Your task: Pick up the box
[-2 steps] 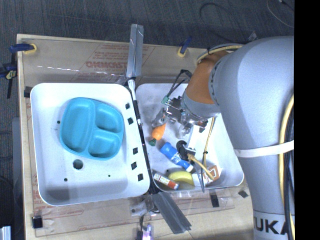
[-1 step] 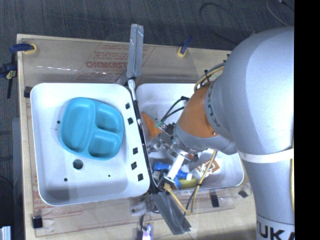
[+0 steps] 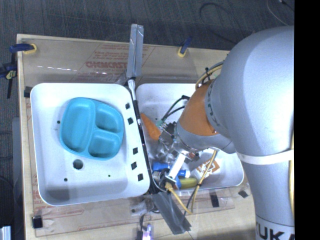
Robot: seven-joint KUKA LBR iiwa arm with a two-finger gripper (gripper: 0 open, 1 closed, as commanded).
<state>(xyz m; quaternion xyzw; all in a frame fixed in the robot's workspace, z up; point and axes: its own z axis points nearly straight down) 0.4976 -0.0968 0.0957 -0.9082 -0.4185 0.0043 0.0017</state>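
Grey arm (image 3: 260, 109), "KUKA" lettering at base, over right bin (image 3: 235, 176); claw (image 3: 172, 151) state unclear amid clutter.

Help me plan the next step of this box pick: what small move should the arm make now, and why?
Probably a short, slow lift straight up. The gripper is low in the right bin, buried among cluttered items, with the arm hiding much of that bin. Rising a little would likely reveal whether anything came up.
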